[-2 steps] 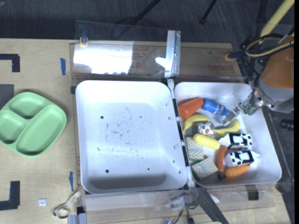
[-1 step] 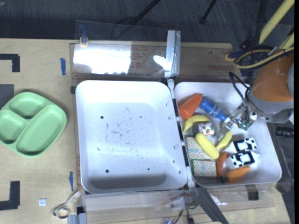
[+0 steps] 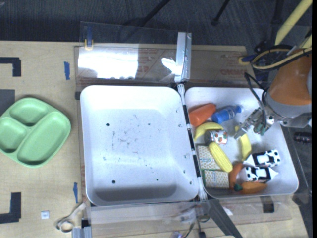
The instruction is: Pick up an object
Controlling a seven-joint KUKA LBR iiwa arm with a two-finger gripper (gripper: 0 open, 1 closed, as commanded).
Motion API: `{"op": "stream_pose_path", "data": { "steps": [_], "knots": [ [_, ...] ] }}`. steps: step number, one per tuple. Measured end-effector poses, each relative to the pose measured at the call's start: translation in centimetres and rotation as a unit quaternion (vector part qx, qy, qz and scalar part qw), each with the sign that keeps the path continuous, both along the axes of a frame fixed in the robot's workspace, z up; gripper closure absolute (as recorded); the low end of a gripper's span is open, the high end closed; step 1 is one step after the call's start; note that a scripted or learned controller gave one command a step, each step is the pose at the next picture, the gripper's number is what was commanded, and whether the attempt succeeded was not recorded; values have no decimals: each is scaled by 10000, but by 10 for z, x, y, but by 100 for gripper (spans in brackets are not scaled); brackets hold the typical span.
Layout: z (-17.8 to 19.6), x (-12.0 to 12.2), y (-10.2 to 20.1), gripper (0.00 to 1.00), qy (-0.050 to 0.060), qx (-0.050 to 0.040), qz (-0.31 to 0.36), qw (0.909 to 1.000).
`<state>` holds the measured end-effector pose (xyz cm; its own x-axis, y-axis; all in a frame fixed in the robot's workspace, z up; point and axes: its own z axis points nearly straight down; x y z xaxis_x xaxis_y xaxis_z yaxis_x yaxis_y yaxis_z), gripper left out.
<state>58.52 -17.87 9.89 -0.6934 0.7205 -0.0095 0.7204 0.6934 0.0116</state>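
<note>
My gripper (image 3: pixel 251 124) hangs over the right bin (image 3: pixel 290 178), in its upper right part, just right of a blue bottle (image 3: pixel 226 114) and above a small yellow banana piece (image 3: pixel 245 146). Nothing shows held in it. The bin also holds an orange pepper (image 3: pixel 201 114), a yellow banana (image 3: pixel 207 128), a corn cob (image 3: pixel 220 156), a black-and-white cow toy (image 3: pixel 262 165), a carrot (image 3: pixel 251 186) and a small patterned box (image 3: pixel 213 177). The grey arm with its orange band (image 3: pixel 293 86) comes in from the right.
The left bin (image 3: pixel 133 138) lies beside the right one, sharing a middle wall. A green divided plate (image 3: pixel 32 131) rests on the bench at far left. A clear plastic panel (image 3: pixel 131 58) stands behind the left bin. Cables (image 3: pixel 270 56) hang near the arm.
</note>
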Motion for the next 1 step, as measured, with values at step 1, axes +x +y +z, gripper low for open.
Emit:
{"op": "stream_pose_path", "data": {
  "steps": [1],
  "knots": [
    [72, 16, 78, 100, 51, -3, -276, 9996]
  ]
}}
